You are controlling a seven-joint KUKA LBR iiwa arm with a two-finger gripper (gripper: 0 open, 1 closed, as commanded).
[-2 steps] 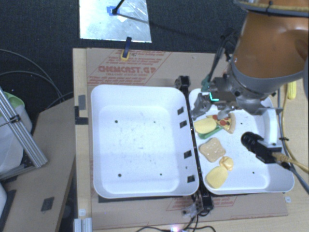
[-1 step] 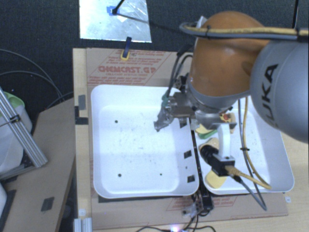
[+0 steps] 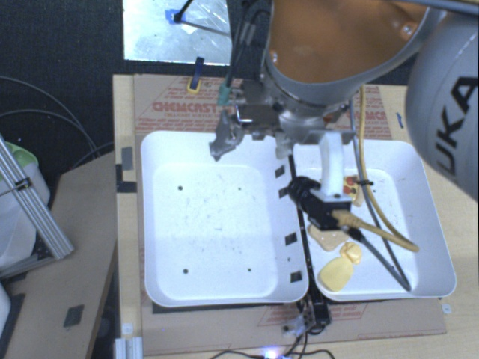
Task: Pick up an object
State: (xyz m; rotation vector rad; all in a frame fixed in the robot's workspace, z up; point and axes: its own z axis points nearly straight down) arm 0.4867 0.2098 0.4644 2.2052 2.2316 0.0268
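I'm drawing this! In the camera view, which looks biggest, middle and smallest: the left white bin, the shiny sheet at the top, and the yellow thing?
1. Left white bin
2. Shiny sheet
3. Yellow thing

The sheet lies farther away, so it may look smaller than it is.

My own wrist [image 3: 337, 36], orange-banded and huge, blocks the far edge of the right bin [image 3: 430, 200] and is cut off by the top and right edges; my pincer [image 3: 224, 142] hangs at the left bin's [image 3: 202, 230] far rim, its fingers too blurred to read; the yellow objects [image 3: 340, 268] in the right bin lie partly under cables [image 3: 382, 234], their shapes unclear.
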